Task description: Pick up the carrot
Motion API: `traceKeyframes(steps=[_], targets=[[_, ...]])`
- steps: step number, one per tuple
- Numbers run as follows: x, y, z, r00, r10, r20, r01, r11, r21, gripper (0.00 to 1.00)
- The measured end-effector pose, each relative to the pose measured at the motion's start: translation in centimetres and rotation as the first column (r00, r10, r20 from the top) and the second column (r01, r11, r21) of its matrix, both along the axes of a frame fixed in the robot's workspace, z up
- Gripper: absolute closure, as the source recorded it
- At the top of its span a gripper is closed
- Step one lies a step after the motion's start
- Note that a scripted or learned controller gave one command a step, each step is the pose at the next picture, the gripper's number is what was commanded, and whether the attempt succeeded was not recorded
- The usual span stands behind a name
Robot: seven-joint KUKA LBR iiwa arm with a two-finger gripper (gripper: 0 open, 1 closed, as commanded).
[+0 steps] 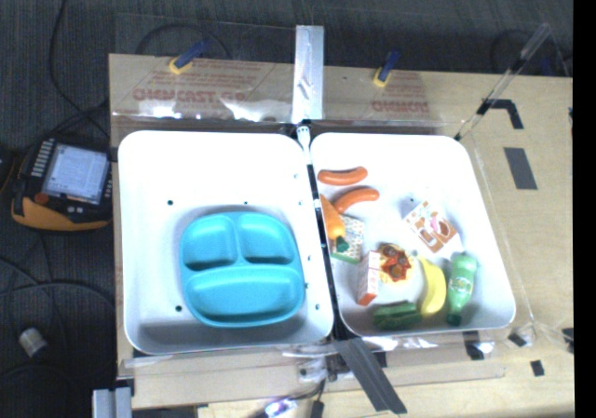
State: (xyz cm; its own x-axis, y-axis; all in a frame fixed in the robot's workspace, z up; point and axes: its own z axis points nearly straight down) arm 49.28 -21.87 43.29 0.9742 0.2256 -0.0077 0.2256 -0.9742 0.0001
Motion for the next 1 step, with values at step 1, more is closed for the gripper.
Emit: traceKeyframes(steps=[1], targets=[[0.0,0.01,0.01,1.0,0.0,0.0,0.0,1.0,0.0,0.0]])
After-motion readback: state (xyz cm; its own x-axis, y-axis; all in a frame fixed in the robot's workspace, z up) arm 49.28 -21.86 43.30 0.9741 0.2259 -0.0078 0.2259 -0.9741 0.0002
